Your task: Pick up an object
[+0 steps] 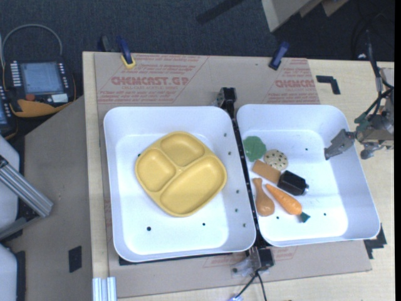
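Observation:
The right white bin (351, 212) holds a cluster of toy food on its left side. There is a green round piece (254, 148), a speckled cookie (276, 160), a tan stick (265, 171), a black block (292, 183), an orange carrot (285, 200) and a tan drumstick (263, 199). My gripper (350, 149) hangs over the bin's upper right rim, well to the right of the food. It is open, with nothing between its grey fingers (337, 145).
The left white bin (119, 130) holds a yellow divided plate (180, 172). Both bins rest on a brown board (207, 77) with clamps at its far edge. A pendant with a screen (39, 80) lies off the bench at the left.

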`<state>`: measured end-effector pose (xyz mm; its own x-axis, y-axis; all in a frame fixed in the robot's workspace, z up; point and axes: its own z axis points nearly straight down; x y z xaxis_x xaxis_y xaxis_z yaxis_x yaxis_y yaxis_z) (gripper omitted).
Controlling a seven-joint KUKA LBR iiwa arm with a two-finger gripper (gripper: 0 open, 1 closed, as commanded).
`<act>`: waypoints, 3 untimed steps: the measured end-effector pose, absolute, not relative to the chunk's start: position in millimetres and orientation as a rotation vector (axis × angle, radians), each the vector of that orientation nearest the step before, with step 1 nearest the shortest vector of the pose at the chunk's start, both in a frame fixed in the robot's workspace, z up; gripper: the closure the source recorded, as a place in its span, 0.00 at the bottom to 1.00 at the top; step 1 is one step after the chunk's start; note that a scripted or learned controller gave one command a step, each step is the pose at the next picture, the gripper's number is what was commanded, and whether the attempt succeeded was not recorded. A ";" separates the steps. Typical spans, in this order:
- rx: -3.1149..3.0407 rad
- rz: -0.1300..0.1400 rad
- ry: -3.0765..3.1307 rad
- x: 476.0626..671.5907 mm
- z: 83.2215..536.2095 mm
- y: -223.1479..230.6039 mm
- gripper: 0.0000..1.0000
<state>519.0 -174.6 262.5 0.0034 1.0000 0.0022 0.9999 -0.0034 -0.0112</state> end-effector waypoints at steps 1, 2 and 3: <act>-2.222 0.000 -2.222 521.3 268.3 -174.2 0.00; -2.218 0.005 -2.217 529.8 214.0 -178.4 0.00; -2.217 0.004 -2.218 538.9 157.2 -176.6 0.00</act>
